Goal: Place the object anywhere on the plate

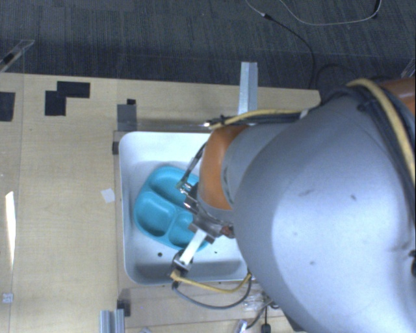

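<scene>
1. Arm (312,214): grey, fills the right half of the view and covers the right part of the bin; orange band (214,162) above the wrist, over the plate's right edge.
2. Bench (65,214): pale wood, bare at left.
3. Carpet (130,26): dark, along the top, beyond the bench.
4. Bin (149,263): white, shallow, its left wall and near corner in view.
5. Plate (156,201): blue, with compartments, flat in the bin toward its left side; right part hidden by the wrist.
6. Gripper (198,218): low over the plate's right edge; whether spread or pressed together cannot be told.
7. Object: where it lies cannot be told; the arm stands in the way.
8. Black marks (65,96): on the bench, upper left, well apart from the bin.
9. Metal post (248,88): upright behind the bin.
10. Cable (312,16): thin, on the carpet.
11. Paper scrap (107,194): just left of the bin.
</scene>
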Robot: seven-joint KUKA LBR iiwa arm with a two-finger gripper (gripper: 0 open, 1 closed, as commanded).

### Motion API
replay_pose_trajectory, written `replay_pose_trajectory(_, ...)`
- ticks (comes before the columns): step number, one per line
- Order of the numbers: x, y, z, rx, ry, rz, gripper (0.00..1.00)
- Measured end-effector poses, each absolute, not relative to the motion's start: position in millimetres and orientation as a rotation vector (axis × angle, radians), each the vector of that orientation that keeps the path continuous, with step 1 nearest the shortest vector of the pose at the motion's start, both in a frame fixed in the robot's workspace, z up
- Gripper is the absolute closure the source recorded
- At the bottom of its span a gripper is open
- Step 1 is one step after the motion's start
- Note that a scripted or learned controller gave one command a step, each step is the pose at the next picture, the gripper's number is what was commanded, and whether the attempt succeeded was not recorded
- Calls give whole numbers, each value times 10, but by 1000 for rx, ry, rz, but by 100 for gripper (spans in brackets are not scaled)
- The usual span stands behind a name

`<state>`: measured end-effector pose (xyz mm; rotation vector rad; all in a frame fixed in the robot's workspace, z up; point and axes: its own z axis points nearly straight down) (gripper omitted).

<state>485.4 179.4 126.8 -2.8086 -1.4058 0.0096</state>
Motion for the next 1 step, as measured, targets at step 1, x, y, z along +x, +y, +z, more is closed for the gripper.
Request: replay_pose_trajectory(1, 4853, 1794, 1267, -2808, -1406, 10, 0)
